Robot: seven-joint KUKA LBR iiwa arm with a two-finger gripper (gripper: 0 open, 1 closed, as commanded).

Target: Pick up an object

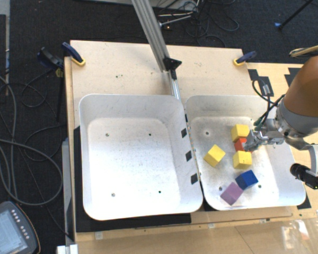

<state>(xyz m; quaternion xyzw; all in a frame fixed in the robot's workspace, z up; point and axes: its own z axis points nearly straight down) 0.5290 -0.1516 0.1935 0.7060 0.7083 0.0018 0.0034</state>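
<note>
Camera view has my gripper (253, 139) down in the right-hand shallow white bin (286, 194), touching a small red block (240, 144). That block sits between two yellow cubes, one (240, 132) behind it and one (242, 159) in front. Whether anything is gripped, I cannot tell. Nothing is lifted yet, so I judge the grasp unconfirmed and the raising still undone.

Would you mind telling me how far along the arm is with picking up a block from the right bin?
Done: the gripper has reached into the right bin and sits at the red block, between two yellow blocks. In hand: nothing visibly lifted; whether it grips the red block is unclear. Left: a confirmed grasp and lift. Another yellow block, the blue block and purple block lie untouched.
</note>
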